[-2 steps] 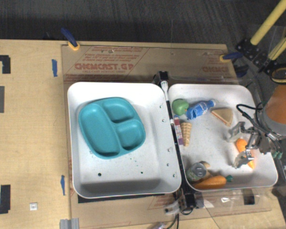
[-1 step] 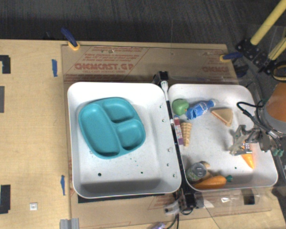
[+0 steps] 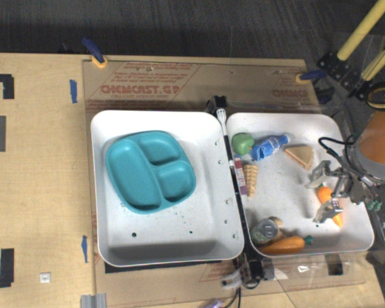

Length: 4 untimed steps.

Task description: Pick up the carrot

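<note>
Risks clamping the small orange piece (image 3: pixel 325 194) under the gripper (image 3: pixel 332 205), grip state impossible to tell, instead of the carrot (image 3: pixel 285 244) lying along the right bin's (image 3: pixel 289 124) front wall beside the can (image 3: pixel 266 228).

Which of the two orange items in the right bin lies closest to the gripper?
The small orange piece beside the gripper at the bin's right side; the long orange carrot lies apart along the near wall.

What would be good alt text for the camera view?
The tool is lowered into the right bin, around a small orange piece; the carrot lies apart at the bin's front edge. The left bin holds a teal divided plate.
</note>
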### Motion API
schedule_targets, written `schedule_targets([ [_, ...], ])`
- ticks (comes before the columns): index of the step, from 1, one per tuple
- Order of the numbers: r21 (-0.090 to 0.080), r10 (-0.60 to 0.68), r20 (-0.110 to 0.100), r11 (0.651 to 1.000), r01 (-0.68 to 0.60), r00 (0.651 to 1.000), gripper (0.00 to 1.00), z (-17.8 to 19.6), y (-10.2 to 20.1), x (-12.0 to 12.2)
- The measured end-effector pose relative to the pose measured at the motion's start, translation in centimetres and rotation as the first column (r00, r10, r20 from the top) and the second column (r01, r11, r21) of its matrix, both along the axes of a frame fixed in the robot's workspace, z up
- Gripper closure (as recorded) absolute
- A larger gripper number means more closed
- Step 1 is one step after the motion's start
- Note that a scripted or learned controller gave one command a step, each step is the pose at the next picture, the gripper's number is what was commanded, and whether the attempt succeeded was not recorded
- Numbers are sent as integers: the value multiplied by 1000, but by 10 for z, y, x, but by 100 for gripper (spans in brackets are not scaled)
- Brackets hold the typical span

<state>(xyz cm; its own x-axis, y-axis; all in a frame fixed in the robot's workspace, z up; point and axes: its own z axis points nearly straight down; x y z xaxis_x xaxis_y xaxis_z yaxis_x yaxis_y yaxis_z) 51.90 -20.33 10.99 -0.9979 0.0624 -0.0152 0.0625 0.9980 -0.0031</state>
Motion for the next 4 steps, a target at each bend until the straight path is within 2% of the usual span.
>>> schedule_targets([
  [1, 6, -187, -5, 982, 187, 982, 0, -21, -12, -17],
  [2, 11, -578, -6, 816, 578, 816, 0, -20, -3, -34],
  [3, 29, -732, -25, 680, 733, 680, 0, -21, -2, -31],
  [4, 22, -825, -15, 565, 825, 565, 0, -21, 8, -31],
])
